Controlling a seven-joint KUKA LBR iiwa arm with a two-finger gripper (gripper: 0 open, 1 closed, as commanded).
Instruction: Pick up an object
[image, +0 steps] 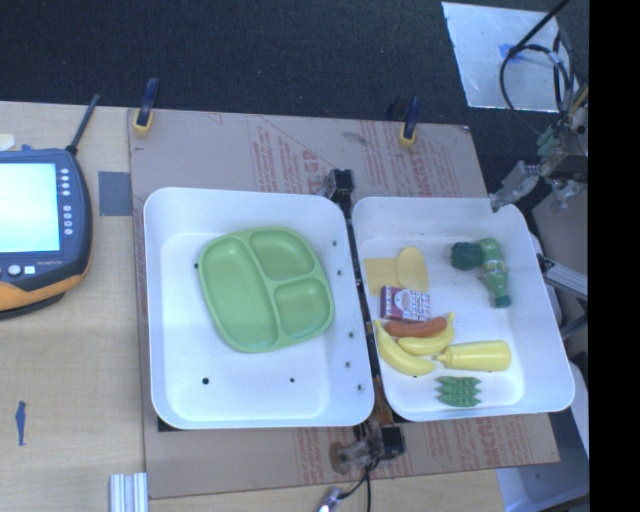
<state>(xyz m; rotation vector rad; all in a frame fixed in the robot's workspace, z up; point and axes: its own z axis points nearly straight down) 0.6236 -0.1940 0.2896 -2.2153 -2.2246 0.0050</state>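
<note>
Toy food lies loose in the right bin (540, 330), right of the frame's centre: a banana (405, 353) at the lower left of the heap, a red sausage (415, 326) touching its upper side, and a small red carton (404, 302) just above that. Pale yellow slices (398, 270) sit above the carton, a yellow bottle (478, 355) lies on its side against the banana's tip, and a green pea pod (458, 391) lies below the bottle. A dark green toy (482, 265) rests apart at the upper right. Grey metal that looks like the pincer (520, 185) hangs over the bin's upper right corner, well clear of the food; I cannot tell its state. The left bin (170, 300) holds a green divided plate (267, 290). Both bins sit on cardboard (250, 155) on the desk (70, 380), with a control pendant (35, 225) at the left edge
</note>
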